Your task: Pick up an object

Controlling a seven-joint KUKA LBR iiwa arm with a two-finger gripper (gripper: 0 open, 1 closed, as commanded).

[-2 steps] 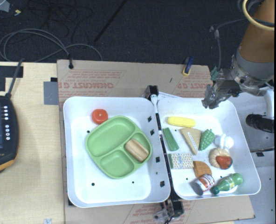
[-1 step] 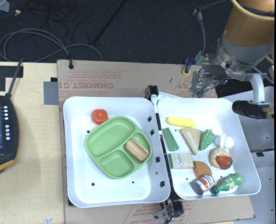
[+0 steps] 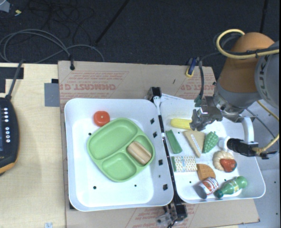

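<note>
We note the arm (image 3: 245,65) reaching from frame right, gripper (image 3: 200,120) just beside the corn (image 3: 181,124); finger state indeterminate.

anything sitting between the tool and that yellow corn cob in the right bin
Nothing visible does. The tool hangs right at the corn cob's right end, with no item between them. The nearest neighbours, the cheese wedge and the green stick, lie below the cob, off that line.
</note>
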